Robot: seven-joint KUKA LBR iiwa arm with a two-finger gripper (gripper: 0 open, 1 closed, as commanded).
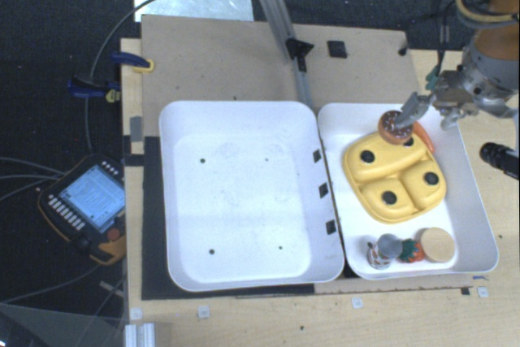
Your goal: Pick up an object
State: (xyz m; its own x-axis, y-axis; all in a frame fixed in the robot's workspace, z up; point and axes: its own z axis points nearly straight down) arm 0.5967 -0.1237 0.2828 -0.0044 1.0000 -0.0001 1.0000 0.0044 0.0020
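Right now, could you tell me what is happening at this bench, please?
A grey robot arm reaches in from the right over the right bin, trying to pick something up. Its claw sits at the bin's far end, right by a small brown round object lying against a large yellow moulded toy. A few small items lie at the near end. A real grasp cannot be confirmed.

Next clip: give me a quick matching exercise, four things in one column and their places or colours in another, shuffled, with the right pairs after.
Things:
1. yellow moulded toy
2. round tan disc
3. left bin
4. handheld pendant

Places or colours:
A. off the bench, at the view's left, its screen lit blue
B. near corner of the right bin
C. white, beside the bin with the toys
D. middle of the right bin, with dark round spots

Pairs: 1-D, 2-B, 3-C, 4-A
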